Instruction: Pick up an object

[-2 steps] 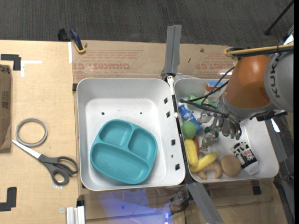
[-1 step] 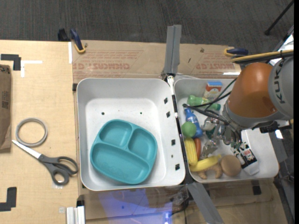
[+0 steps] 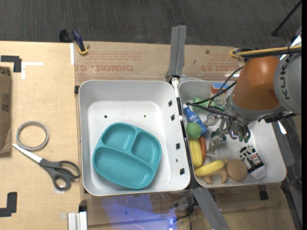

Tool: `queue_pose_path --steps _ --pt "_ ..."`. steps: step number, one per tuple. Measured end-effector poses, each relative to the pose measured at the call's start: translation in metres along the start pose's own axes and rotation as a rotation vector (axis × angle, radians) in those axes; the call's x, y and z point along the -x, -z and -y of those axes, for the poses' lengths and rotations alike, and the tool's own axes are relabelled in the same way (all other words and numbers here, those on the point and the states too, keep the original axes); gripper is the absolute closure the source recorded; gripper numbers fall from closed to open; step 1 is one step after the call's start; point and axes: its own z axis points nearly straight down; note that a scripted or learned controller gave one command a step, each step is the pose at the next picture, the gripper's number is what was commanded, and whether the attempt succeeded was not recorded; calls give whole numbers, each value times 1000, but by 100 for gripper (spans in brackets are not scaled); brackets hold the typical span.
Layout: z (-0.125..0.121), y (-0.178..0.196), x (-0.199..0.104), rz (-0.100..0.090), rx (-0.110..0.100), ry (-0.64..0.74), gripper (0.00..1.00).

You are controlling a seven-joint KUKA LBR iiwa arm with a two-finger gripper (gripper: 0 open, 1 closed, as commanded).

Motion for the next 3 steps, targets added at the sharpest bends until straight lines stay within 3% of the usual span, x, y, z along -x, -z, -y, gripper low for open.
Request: queue_pose_path --steps 2,3 --pt "-5 -1 -15 -4 0 -156 0" --pt "0 0 -33 -2 -3 -445 0"
